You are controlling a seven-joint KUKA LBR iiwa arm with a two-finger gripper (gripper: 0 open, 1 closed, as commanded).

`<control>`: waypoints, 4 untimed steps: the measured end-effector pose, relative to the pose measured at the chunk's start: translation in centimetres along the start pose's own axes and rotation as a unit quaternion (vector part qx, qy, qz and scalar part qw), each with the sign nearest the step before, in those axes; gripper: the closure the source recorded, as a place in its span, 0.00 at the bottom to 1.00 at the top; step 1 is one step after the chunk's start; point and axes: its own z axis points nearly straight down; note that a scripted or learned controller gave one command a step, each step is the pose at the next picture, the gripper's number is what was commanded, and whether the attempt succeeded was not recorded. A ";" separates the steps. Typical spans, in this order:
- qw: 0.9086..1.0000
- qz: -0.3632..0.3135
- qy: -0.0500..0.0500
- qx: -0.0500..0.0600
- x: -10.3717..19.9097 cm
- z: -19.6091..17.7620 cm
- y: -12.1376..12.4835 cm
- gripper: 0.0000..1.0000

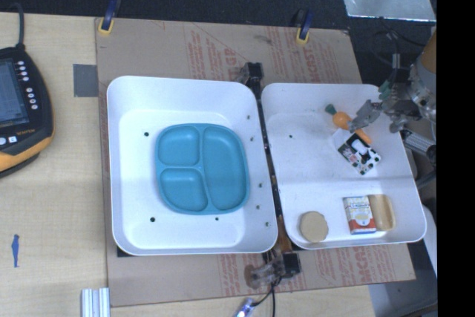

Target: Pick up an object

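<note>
The right white bin (297, 182) holds several small things. A little orange carrot-like toy with a green tip (338, 116) lies near its back right. Just in front of that is a black, white and orange item (358, 151). Along the front wall sit a round tan disc (313, 226), a small orange and white box (359, 215) and a tan block (383, 211). My gripper (377, 120) hangs over the bin's back right corner, right of the carrot toy and above the black and white item. It is open, with nothing between its fingers.
The left white bin (130, 159) holds a blue divided plate (201, 167). A handheld control pendant (18, 111) lies at the bench's left edge. Clamps (302, 26) hold the brown board under the bins at its back edge.
</note>
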 end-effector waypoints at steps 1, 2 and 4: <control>1.000 -0.001 0.000 0.000 -1.0 9.9 2.9 0.00; 1.000 0.000 0.001 -0.002 -0.7 11.0 6.7 0.00; 1.000 0.000 0.001 -0.001 0.8 11.0 7.0 0.00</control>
